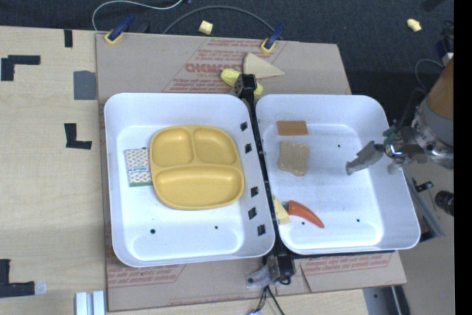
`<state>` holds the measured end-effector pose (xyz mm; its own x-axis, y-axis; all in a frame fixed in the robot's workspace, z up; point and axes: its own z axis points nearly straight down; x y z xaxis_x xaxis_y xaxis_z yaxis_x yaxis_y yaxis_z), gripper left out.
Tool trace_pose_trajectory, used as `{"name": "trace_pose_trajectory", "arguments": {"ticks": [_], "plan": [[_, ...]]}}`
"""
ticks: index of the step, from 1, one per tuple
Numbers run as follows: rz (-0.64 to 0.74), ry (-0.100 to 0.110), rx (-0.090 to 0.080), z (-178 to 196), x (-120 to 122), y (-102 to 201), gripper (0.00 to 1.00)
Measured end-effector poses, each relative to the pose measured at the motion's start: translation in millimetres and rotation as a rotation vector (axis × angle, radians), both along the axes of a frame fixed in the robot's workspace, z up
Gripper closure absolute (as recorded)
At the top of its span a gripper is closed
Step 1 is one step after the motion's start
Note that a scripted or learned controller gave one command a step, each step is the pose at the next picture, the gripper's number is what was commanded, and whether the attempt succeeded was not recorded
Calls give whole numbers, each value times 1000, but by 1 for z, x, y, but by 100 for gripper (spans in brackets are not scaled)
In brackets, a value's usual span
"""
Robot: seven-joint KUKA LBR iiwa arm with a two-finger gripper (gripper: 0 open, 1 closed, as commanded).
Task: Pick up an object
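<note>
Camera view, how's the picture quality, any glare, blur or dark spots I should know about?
In the camera view the light is even and soft; the white bins show mild sheen but no harsh glare; the yellow tray and orange piece are fairly sharp; the gripper at the right looks soft and slightly blurred; the dark floor above the bench shows little detail.

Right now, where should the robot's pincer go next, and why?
Probably a short move left and down toward the flat tan block. The pincer hovers over the right white bin holding nothing, and that block lies nearest, apart from other things.
</note>
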<state>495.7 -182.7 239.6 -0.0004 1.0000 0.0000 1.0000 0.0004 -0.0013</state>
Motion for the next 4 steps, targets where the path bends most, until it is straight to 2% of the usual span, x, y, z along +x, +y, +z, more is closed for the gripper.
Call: {"name": "trace_pose_trajectory", "arguments": {"ticks": [1, 2, 3, 4], "plan": [[5, 4, 3, -55, 17, 58, 0], [-1, -7, -4, -156, -11, 86, 0], [1, -5, -1, -153, 52, 80, 0], [1, -4, -1, -153, 96, 87, 0]]}}
